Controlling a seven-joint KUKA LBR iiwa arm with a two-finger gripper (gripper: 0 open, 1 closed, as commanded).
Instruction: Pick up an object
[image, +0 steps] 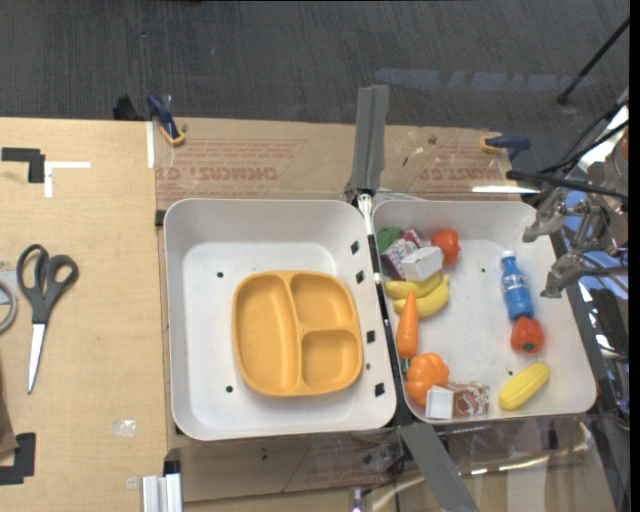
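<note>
the right bin (470, 215) held banana (420, 292), carrot (407, 325), blue bottle (516, 288), corn (524, 386), tomato (445, 244) and red pepper (527, 335), all lying loose.

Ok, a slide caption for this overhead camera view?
Yellow three-compartment plastic tray in left white bin; toy food in right white bin.

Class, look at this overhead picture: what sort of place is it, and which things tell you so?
Probably a robotics lab workbench. Two white bins sit on clamped cardboard, one holding toy food like a banana, with scissors nearby and a gripper at the right edge.
</note>
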